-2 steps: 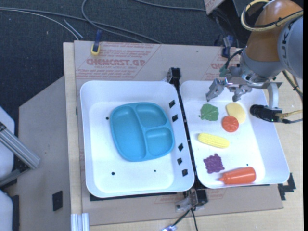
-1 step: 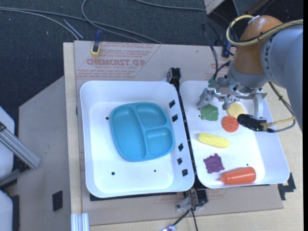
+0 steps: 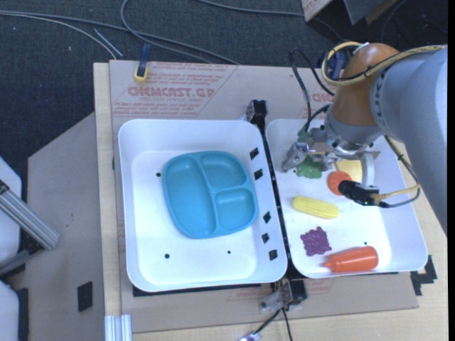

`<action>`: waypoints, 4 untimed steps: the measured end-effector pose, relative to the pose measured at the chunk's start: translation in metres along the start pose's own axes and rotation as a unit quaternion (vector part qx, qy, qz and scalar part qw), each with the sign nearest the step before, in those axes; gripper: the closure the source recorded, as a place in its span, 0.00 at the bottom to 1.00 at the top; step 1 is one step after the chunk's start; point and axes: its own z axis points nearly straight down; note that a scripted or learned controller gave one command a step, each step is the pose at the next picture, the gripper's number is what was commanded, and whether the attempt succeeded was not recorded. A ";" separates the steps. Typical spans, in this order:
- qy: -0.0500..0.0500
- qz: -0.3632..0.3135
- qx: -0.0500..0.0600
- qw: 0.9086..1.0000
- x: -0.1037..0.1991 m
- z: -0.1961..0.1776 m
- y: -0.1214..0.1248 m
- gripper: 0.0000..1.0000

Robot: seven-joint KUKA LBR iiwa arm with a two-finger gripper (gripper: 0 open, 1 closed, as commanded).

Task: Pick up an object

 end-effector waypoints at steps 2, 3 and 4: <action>-0.001 0.001 -0.004 1.000 -0.006 -0.078 0.002 1.00; -0.001 0.000 -0.005 1.000 -0.014 -0.140 0.004 1.00; -0.001 0.000 -0.003 1.000 -0.013 -0.150 0.005 1.00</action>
